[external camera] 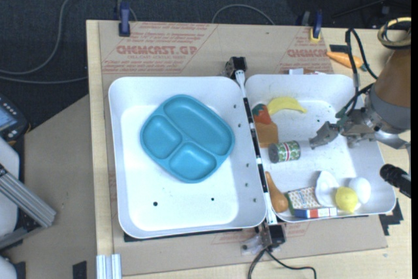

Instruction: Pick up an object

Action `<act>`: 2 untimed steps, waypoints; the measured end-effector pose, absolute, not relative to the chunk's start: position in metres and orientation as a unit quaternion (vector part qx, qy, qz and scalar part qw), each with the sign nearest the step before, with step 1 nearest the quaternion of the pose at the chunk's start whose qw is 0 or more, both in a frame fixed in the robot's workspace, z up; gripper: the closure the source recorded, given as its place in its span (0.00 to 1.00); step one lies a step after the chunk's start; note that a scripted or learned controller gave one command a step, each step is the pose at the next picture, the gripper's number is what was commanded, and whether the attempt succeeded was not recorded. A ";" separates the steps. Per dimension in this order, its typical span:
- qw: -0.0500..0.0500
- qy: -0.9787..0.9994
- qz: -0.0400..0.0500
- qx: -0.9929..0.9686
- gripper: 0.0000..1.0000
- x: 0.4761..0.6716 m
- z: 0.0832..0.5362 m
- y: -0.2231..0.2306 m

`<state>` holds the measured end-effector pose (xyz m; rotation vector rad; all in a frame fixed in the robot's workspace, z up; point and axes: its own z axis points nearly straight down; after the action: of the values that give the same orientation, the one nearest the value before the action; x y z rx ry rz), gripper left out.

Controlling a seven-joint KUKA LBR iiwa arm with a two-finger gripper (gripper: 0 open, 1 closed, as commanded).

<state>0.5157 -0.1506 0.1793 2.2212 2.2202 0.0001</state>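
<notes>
The right bin (307, 83) holds several items: a yellow banana (287, 104) at the back, an orange bottle (264, 125) against the left wall, and a green can (285, 151) lying on its side. Along the front lie an orange carrot-shaped piece (277, 195), a small printed box (305, 199), a white cup (325, 182), a yellow lemon (346, 199) and a white egg (361, 189). My gripper (324, 134) hangs over the middle of this bin, a short way right of the green can and apart from it.
The left bin (130, 206) carries a blue divided plate (187, 138). The grey arm with its orange band (396, 85) comes in over the right bin's right wall. Cables run along the bench's back right corner (356, 55).
</notes>
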 end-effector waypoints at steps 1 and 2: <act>-0.002 0.709 0.000 0.705 0.00 0.546 0.120 -0.106; -0.003 0.707 -0.001 0.707 0.00 0.533 0.082 -0.096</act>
<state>0.5326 -0.0960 0.0819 2.2253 2.2263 -0.0043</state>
